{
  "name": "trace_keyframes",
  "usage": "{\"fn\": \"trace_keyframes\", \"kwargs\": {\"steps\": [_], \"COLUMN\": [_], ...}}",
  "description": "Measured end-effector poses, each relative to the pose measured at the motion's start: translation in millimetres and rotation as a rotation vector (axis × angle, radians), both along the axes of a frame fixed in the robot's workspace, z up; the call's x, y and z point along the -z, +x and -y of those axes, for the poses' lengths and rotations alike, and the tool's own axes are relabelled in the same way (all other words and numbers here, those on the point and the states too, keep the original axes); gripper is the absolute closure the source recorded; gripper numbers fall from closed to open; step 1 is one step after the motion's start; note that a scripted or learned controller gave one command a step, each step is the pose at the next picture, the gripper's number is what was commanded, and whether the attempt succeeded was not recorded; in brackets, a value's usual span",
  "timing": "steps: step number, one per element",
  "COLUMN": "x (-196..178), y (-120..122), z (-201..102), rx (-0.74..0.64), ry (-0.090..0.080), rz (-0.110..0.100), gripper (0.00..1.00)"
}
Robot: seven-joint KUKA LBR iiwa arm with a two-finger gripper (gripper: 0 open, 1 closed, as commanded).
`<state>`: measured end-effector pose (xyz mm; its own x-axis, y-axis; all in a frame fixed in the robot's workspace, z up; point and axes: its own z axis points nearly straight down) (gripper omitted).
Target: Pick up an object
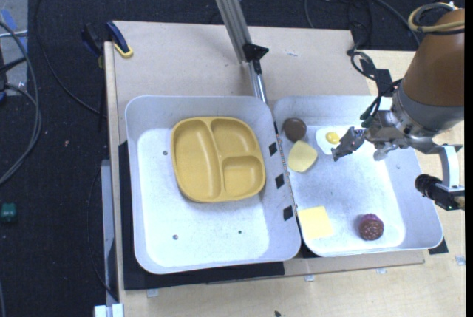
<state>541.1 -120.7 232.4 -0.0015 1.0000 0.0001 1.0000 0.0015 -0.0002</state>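
No writing I can read anywhere. The pincer [346,146] hangs over the right bin [414,234] beside the fried egg [329,137]; whether it's clenched, I cannot tell.

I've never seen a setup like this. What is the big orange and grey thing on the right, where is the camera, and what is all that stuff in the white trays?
The big thing is a robot arm, reaching in from the right. Its end effector, the part meant for grasping, hangs over the right white bin. Nothing can be seen between its fingers, so it does not appear to hold anything.

The picture comes from one fixed camera above the bench, looking down at a slant.

The left bin holds a yellow divided plate. The right bin holds small toy-like items: a brown round piece, a pale yellow piece, what looks like a fried egg next to the end effector, a flat yellow square and a dark red ball.

Its job is to pick up one object.
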Motion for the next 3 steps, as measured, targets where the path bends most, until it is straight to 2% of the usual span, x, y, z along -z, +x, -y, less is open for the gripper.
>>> {"fn": "trace_keyframes", "kwargs": {"steps": [2,3], "x": [99.8,140.0], "y": [12.5,13.4], "z": [-10.4,-10.4], "rx": [0.001,0.003], "ry": [0.001,-0.001], "rz": [-0.005,0.002], "gripper": [0.0,0.0]}}
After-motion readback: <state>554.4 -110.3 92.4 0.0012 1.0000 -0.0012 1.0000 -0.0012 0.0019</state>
